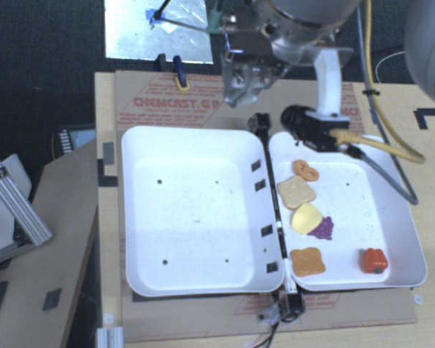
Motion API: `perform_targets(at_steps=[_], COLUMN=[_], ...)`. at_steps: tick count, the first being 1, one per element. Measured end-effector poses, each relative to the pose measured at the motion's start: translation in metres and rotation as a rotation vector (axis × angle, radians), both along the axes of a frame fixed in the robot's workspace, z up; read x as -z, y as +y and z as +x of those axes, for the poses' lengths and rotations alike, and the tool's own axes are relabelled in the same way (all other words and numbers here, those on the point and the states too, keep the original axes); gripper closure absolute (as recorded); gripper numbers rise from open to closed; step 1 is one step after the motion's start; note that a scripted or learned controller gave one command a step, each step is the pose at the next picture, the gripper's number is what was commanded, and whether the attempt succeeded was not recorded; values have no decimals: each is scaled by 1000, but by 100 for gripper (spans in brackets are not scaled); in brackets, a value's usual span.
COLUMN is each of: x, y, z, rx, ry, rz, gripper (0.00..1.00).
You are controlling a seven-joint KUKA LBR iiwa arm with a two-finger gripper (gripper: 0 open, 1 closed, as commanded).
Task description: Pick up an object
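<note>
I was a grey robot arm reaching in from the right, and my gripper (243,85) hung high above the far edge of the bench, over printed cardboard, beyond both bins. All the things I might pick lay well apart from it, nearer the camera, in the right bin (391,194). They ran along that bin's left side: an orange pretzel-like piece (305,170) farthest back, then a tan slice of toast (296,191), then a pale yellow piece (306,218) touching a small purple item (322,228), then an orange-brown square (308,262) near the front. A red pepper-like item (375,260) sat alone at the front right corner.

The left bin (192,209) was a shallow white tray marked by a few dark dots. Both bins rested on cardboard (167,101) over a pale wooden bench (72,230). Behind lay dark carpet with a shiny silver sheet (159,20) on it. Yellow and grey cables (380,147) trailed across the right bin's back edge.

My gripper touched nothing and carried nothing. It showed as a blurred metallic lump, so I could not tell how it was set.
</note>
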State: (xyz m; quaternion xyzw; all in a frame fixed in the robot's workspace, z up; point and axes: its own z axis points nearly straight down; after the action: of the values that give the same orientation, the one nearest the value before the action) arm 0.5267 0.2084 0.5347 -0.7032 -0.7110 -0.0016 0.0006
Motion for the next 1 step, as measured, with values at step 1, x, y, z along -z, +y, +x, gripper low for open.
perform_targets(at_steps=[1], x=[-12], y=[-4], z=[1], rx=[5], ry=[-3], rz=[0], gripper=[100])
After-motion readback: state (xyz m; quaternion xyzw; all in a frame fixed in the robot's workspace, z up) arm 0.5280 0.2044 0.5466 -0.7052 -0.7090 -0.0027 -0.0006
